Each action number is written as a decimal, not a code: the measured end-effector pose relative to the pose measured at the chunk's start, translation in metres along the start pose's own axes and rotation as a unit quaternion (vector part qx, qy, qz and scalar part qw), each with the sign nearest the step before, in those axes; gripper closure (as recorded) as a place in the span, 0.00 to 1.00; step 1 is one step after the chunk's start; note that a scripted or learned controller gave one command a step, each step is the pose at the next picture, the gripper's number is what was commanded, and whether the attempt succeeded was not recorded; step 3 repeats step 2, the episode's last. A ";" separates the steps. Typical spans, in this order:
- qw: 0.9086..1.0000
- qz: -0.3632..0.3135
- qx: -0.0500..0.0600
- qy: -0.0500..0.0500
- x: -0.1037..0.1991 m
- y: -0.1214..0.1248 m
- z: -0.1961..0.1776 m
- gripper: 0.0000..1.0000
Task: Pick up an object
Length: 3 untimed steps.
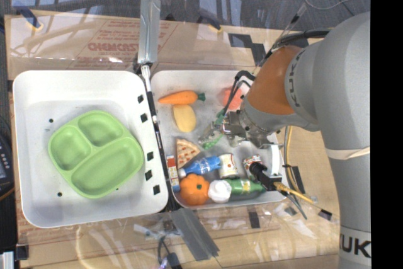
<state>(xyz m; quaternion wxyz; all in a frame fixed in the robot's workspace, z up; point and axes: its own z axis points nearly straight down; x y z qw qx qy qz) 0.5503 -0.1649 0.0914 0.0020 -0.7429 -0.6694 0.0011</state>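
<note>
Grey arm [334,85] reaches in from the right, wrist bent down over the right bin [208,77]. Gripper [234,129] hangs among the clutter; its opening cannot be judged. Nearby lie a carrot [179,97], blue bottle [203,166] and orange pumpkin [194,189].

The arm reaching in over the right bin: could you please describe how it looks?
The arm is thick, rounded and light grey, with a glossy orange band above the wrist. Black letters, cut off by the frame, mark its lower segment. Thin black cables loop around the wrist, above the dark metal gripper.
</note>
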 end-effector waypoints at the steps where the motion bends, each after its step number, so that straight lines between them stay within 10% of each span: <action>1: 1.000 -0.002 0.001 -0.001 -0.001 0.000 -0.010 1.00; 2: 1.000 -0.007 -0.003 0.000 0.044 0.068 -0.118 1.00; 3: 1.000 -0.007 -0.003 0.000 0.044 0.068 -0.118 1.00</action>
